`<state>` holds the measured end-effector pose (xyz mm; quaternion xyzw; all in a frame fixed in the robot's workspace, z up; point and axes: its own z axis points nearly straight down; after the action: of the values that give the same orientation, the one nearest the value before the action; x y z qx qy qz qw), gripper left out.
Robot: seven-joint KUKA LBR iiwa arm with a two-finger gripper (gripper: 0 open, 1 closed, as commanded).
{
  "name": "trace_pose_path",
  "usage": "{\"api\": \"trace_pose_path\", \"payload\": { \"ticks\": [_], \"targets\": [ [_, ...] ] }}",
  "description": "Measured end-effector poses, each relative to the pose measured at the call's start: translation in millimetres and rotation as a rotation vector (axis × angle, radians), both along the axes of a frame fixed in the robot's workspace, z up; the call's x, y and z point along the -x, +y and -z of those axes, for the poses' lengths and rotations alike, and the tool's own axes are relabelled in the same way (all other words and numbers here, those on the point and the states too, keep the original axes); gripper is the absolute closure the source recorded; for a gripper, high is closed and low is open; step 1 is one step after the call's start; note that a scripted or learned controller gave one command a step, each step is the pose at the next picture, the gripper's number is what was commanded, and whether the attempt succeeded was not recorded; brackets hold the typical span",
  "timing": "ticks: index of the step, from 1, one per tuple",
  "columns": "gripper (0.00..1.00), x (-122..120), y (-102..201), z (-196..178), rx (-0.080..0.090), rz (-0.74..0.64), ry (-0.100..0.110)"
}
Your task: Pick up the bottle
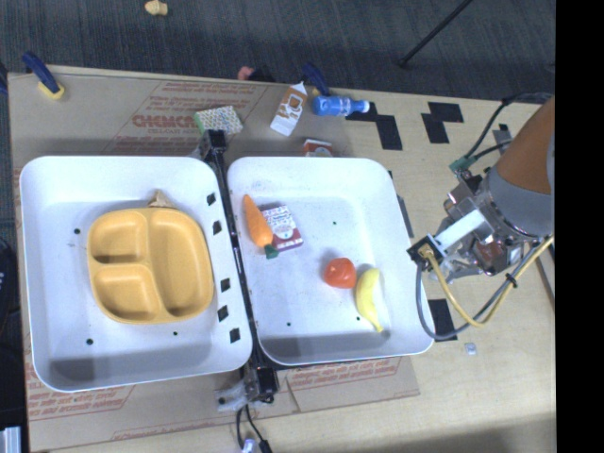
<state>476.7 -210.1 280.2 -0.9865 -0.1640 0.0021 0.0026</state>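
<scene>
Bottle (pixel 340 107), blue, lies on its side on the bench beyond the far rim of the right bin (pixel 401 215), well apart from the gripper (pixel 448 253) and up-left of it. Gripper sits outside the right bin's right edge, over the bench; jaw state cannot be told from this angle. Nearest the jaws, inside the right bin: 1 banana (pixel 368 297), then 1 tomato (pixel 340 272), small carton (pixel 281 226), carrot (pixel 257 219). Left bin (pixel 47 187) holds 1 yellow divided tray (pixel 151 262).
</scene>
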Motion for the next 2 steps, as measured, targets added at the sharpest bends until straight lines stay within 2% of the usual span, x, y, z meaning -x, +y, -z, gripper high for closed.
{"api": "trace_pose_path", "payload": {
  "ticks": [2],
  "targets": [
    [1.0, -0.3, 1.3, -19.2, -0.006, -0.016, 0.006]
  ]
}}
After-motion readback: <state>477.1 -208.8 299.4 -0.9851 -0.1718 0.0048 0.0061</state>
